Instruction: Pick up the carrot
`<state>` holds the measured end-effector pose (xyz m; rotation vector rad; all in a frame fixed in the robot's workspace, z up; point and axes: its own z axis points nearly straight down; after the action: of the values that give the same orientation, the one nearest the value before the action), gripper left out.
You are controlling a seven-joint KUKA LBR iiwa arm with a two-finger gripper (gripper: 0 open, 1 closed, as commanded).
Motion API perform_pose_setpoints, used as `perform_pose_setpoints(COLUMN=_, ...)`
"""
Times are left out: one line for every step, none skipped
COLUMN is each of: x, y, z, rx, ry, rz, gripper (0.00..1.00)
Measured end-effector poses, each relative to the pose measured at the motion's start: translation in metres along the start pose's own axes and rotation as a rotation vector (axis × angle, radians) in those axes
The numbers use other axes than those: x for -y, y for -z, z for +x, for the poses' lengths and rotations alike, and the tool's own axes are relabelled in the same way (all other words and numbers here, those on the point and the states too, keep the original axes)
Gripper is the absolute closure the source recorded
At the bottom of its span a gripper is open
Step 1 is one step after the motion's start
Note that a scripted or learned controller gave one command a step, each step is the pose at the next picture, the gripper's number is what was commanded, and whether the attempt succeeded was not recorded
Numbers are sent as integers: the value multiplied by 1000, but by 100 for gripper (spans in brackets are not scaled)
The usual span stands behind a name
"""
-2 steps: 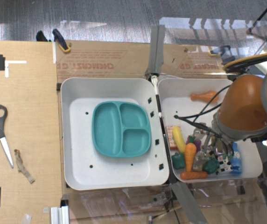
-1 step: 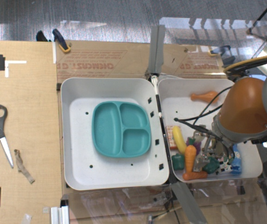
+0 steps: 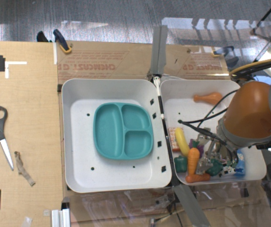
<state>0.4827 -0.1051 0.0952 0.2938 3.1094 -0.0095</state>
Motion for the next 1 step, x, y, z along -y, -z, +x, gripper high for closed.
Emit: perform_pose_setpoints(x=-1, y=0, z=1, rx=-2, ry=-70, rz=6, gripper=0)
